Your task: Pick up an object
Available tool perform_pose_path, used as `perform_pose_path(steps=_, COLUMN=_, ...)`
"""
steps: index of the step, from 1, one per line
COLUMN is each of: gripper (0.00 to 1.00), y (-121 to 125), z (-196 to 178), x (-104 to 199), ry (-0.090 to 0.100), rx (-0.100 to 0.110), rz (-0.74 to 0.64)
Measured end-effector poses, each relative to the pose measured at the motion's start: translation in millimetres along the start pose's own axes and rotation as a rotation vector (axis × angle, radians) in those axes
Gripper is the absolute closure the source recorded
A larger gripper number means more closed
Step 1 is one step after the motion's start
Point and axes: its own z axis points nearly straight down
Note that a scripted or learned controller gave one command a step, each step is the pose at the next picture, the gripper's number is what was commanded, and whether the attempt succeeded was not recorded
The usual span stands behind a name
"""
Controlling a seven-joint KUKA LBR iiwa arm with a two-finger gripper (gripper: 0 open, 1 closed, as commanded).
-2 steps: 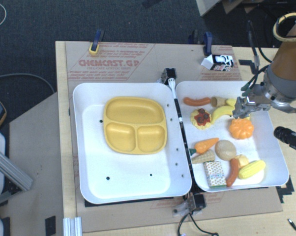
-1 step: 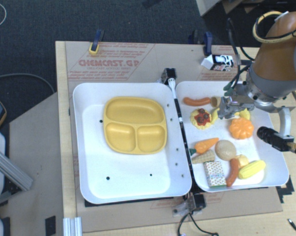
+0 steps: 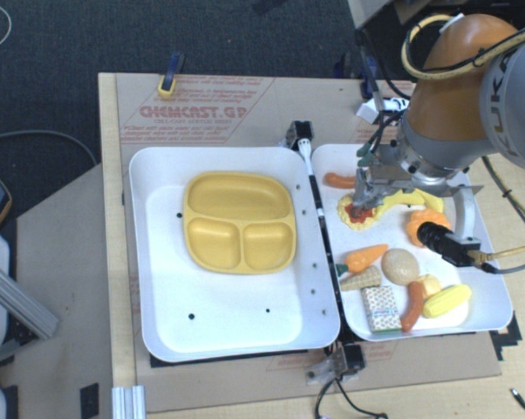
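The tool point(image 3: 364, 201) is low in the right bin point(image 3: 498, 308), its tips pressed down on a small red toy point(image 3: 358, 216) lying on a yellow piece point(image 3: 392, 204); whether its grip is wide or narrow I cannot tell. Being right under the tips, that red toy looks like the chosen target. Just behind the tool lies an orange sausage-like toy point(image 3: 338, 181); toward the camera, a carrot point(image 3: 367, 257), potato point(image 3: 400, 266) and small carton point(image 3: 381, 308) crowd together. Well to its far side, the left bin point(image 3: 158, 304) holds a yellow divided tray point(image 3: 240, 220).

tray point(image 3: 240, 221) in left bin point(image 3: 149, 234), food point(image 3: 393, 273) in right
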Motion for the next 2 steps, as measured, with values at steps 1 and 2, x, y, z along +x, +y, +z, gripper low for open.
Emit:
perform_pose_path(steps=1, gripper=1.00, y=7.3, z=9.6, x=45.3, ry=0.000, rx=0.001, rz=0.002)
perform_pose_path(steps=2, gripper=1.00, y=31.2, z=12.9, x=68.9, ry=-0.002, rx=-0.002, rz=0.003)
